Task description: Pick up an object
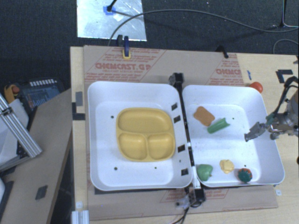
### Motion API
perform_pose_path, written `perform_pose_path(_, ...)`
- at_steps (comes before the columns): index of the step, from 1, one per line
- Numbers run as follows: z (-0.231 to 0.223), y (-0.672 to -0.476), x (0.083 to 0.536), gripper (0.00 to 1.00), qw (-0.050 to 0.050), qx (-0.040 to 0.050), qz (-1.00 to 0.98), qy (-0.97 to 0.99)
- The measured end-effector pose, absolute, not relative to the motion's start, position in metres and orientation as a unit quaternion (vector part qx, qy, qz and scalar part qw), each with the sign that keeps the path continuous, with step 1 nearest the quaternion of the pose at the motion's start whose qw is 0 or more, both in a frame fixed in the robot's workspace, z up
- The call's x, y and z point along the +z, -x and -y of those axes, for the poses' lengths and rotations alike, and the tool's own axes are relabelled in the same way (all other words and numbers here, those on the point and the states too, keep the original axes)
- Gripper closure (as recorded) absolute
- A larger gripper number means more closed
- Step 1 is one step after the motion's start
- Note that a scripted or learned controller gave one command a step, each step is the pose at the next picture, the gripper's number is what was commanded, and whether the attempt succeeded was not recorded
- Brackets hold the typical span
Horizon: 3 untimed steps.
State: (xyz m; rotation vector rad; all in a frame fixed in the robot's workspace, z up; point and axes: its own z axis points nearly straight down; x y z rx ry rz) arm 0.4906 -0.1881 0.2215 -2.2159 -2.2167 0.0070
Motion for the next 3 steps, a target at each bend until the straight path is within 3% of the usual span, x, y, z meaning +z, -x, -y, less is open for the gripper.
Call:
perform_pose_path(1,0.188,-0.493,0.226,0.0,-0.001,-0.0003,0.708,0.706)
perform_pose_path(3,0.182,-0.498,0.12,0.0,0.001,0.0003,0.708,0.707)
